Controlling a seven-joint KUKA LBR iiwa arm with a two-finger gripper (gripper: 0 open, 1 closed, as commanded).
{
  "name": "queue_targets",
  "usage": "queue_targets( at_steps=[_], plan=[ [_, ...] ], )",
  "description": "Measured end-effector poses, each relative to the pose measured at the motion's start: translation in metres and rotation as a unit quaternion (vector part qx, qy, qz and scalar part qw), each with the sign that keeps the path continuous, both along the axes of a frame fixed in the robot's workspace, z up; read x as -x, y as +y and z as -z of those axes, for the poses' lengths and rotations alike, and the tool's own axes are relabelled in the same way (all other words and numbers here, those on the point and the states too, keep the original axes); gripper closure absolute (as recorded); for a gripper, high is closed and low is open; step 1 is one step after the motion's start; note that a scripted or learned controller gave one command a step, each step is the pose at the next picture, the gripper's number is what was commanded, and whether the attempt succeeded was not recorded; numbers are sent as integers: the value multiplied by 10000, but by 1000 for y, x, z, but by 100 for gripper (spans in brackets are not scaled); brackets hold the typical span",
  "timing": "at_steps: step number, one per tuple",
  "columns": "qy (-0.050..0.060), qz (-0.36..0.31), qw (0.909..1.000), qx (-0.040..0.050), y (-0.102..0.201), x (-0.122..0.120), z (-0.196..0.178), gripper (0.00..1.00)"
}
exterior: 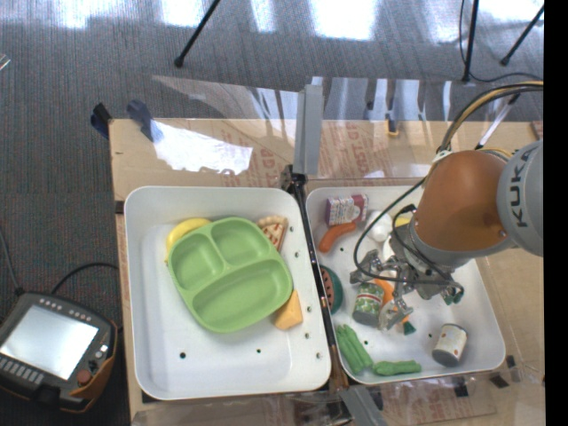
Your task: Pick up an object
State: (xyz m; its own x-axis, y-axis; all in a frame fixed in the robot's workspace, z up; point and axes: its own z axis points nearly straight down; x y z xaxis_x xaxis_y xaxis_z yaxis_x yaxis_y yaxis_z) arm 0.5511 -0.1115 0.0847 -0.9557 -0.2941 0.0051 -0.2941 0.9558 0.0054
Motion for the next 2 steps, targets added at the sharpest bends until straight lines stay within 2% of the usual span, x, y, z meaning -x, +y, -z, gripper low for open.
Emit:
queue_targets(
  at_steps=[1, 2],
  plan=[
    [-19, 451, 9990, 8, 15, 43, -2, 0],
    [-15, 644, 9979, 9, 3, 50, -2, 0]
  ],
)
